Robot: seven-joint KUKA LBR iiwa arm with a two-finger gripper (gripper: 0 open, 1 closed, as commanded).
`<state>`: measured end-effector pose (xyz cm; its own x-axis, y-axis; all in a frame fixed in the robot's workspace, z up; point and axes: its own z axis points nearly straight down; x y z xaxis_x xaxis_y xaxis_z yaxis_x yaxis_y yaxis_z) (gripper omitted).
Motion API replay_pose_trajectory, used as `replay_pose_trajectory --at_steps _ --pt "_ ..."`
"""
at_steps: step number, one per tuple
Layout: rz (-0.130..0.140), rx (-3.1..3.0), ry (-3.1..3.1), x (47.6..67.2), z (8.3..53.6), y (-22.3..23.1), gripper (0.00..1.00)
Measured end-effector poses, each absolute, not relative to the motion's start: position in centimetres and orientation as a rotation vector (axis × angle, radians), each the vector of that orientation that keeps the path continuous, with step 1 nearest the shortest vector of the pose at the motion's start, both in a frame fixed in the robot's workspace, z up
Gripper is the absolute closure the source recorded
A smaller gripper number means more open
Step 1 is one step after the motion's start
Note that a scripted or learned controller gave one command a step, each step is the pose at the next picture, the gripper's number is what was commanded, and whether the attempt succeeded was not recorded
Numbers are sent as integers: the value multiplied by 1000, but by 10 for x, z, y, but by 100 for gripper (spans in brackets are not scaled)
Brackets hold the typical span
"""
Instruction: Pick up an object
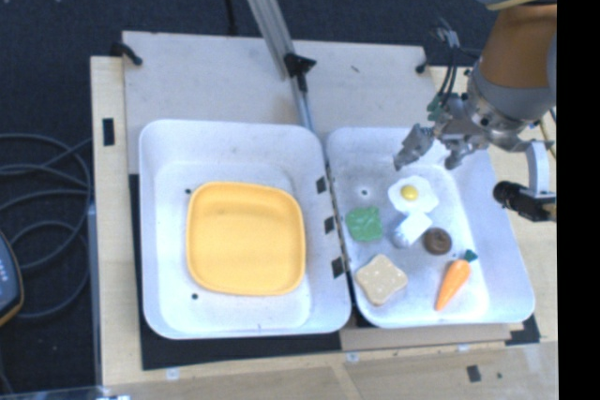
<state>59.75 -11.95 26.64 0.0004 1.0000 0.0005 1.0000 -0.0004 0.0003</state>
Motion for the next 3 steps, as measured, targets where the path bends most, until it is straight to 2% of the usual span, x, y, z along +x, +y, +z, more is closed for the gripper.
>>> replay_pose_trajectory --at_steps 3 --pt "5 -2221 -2218 604 105 -138 0"
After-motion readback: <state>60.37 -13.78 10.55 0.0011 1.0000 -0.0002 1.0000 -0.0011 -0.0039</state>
